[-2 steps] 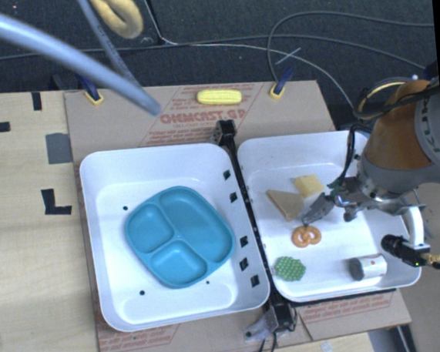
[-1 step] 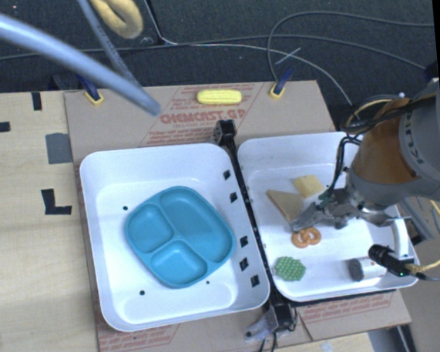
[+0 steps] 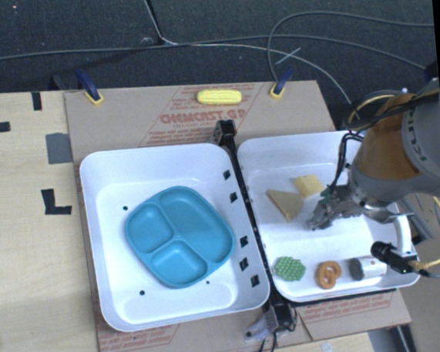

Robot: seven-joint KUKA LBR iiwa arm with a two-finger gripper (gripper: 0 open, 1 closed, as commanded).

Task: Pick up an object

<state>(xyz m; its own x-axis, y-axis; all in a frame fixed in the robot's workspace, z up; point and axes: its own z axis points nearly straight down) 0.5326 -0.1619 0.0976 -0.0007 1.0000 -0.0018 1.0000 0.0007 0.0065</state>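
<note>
The gripper (image 3: 322, 214) hovers low in the right bin (image 3: 276, 152), just beside a tan wedge (image 3: 285, 202) whose long axis apparently runs diagonally, tip toward the divider. Its finger state cannot be told.

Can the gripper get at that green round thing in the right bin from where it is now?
Probably yes. The gripper is in the same bin, and the green round piece lies in the open near the front wall, apart from the pretzel.
</note>
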